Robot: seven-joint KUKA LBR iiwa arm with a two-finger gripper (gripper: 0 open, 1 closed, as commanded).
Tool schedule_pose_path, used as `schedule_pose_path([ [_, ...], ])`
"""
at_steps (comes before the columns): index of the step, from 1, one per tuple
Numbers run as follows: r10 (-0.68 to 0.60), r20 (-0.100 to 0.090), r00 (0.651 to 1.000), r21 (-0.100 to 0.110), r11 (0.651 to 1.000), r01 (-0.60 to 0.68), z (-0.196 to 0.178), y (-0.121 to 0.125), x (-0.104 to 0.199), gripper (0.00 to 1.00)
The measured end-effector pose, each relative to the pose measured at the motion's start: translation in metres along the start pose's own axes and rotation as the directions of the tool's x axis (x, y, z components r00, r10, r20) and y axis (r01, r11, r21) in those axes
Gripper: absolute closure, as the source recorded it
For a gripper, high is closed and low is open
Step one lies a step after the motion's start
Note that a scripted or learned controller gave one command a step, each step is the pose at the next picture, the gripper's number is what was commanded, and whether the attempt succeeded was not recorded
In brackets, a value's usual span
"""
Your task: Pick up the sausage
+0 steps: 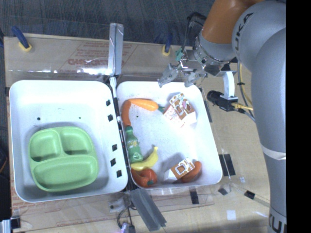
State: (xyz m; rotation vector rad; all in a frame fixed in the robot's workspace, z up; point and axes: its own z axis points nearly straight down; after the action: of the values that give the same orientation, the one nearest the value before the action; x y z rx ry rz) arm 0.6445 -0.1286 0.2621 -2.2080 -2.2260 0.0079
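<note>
1. Gripper (179, 76) hovers over the far rim of the right bin (214, 144), around 12 o'clock of that bin. Jaws read as spread, nothing between them.
2. Sausage (193, 171): reddish-brown link at about 5 o'clock in the right bin, near the front wall. A small carton (181, 169) lies on its left part, so just the right end and lower edge are exposed.
3. Neighbours: tomato (145, 177) and banana (146, 160) at 7 o'clock, green bottle (133, 144) at 9, carrot (141, 104) at 11, second carton (179, 109) at 1. Green divided plate (62, 158) sits in the left bin (58, 93), irrelevant here.
4. Handling, as a judgement: likely a light plastic toy, stiff to slightly squashy, with smooth rounded skin. It could roll or squirt out of a pinch.
5. Grip point: across the short axis at the exposed right end, jaws straddling the width, well clear of the carton.
6. Risks: fingers clip the carton or catch the bin's front wall; a shallow bite slips off the curve.
7. Task not started; gripper is well apart from the target.
</note>
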Motion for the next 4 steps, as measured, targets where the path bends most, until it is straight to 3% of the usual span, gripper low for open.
schedule_pose_path([
  [1, 0.05, 0.0, 0.999, -0.004, 0.999, -0.05, -0.076, 0.003, -0.083, 0.0],
  [2, 0.07, 0.0, 0.998, -0.001, 0.998, -0.07, -0.029, 0.011, -0.076, 0.0],
  [3, 0.081, 0.0, 0.997, -0.001, 0.997, -0.081, -0.02, -0.081, -0.075, 0.0],
  [4, 0.138, -0.002, 0.99, -0.001, 0.99, -0.138, 0.173, -0.119, -0.074, 0.0],
])
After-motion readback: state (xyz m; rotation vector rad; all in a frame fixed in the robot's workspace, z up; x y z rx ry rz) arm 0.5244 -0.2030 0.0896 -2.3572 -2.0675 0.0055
